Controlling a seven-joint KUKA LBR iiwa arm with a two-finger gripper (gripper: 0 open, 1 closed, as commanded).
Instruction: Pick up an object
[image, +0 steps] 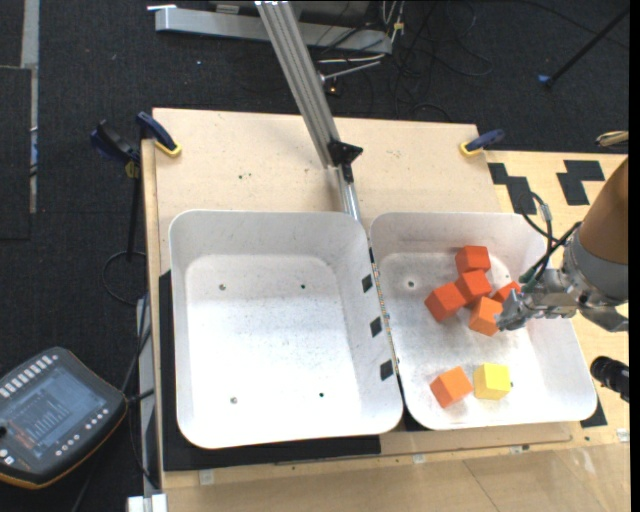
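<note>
Reaching in over the right rim of the right-hand shallow white plastic bin (560, 375), the grey two-finger gripper (512, 313) sits low against a cluster of orange cubes (466, 288); whether it is parted or closed on anything I cannot tell. 4 or so cubes crowd near that bin's right edge. Closer to its front edge, 1 lone orange cube (451, 386) lies just beside 1 yellow cube (492, 381). Touching along their shared rims, the left-hand white bin (190, 300) adjoins it.
</note>
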